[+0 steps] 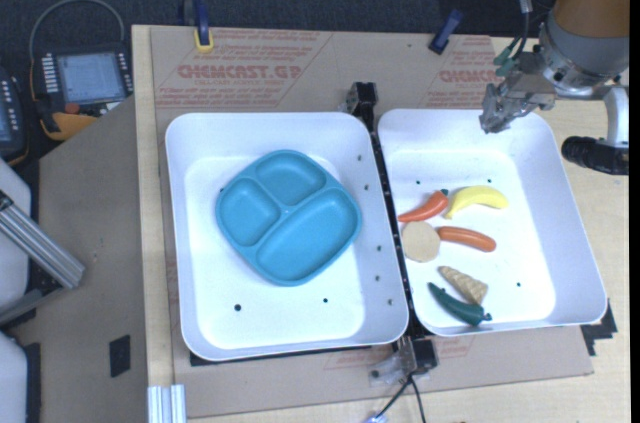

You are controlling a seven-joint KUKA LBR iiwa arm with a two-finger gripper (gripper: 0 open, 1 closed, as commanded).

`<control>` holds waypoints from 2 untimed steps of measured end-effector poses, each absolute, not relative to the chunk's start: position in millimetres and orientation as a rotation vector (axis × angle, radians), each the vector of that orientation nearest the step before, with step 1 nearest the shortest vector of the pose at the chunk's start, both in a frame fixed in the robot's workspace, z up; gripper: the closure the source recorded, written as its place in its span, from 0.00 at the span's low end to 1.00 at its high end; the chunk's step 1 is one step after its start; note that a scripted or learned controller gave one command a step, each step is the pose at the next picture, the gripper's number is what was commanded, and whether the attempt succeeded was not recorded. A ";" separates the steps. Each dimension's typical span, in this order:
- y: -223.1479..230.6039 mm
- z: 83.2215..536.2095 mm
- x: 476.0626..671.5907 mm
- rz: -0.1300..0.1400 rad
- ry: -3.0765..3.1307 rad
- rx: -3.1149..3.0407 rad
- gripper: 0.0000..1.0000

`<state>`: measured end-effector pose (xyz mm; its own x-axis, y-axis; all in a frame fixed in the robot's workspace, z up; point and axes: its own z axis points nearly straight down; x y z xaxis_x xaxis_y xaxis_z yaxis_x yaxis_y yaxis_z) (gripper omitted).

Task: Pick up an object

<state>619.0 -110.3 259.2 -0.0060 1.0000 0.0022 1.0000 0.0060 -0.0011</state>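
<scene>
While my gripper [497,116] hangs over the far edge of the right white bin [560,211], I cannot tell if it is holding anything. My nearest pick is the yellow toy banana [476,201], lying below it toward the front, long side running left to right.
</scene>
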 end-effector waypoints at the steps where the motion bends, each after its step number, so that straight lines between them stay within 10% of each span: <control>1: -60.3 262.8 626.0 -0.003 -2.228 -2.215 1.00; 2: -15.6 259.1 633.0 -0.002 -2.228 -2.216 1.00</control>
<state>633.0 -15.6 259.1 -0.0054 1.0000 0.0006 1.0000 0.0054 0.0014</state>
